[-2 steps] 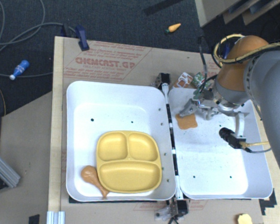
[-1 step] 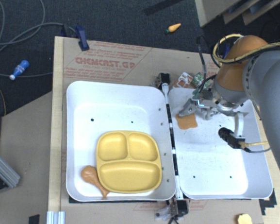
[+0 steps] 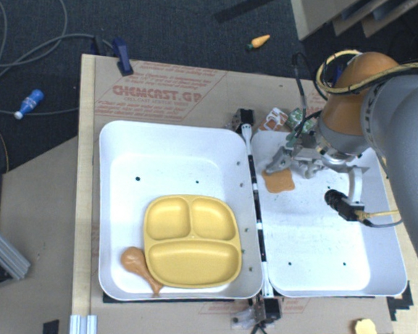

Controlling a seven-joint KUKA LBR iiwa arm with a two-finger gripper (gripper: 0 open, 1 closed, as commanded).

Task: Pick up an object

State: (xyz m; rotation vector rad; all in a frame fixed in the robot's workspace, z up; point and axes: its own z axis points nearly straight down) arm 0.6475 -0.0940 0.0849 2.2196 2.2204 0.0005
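The orange-brown flat piece [image 3: 280,181] lies in the right bin [image 3: 317,263], near its upper left corner, directly under the gripper [image 3: 296,165]. I cannot tell the gripper's state, nor whether it touches the piece.

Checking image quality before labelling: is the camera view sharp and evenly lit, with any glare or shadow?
Camera view: mostly sharp, lighting even; white bins bright but not blown out; soft shadow under the yellow tray; the nearby arm is slightly blurred.
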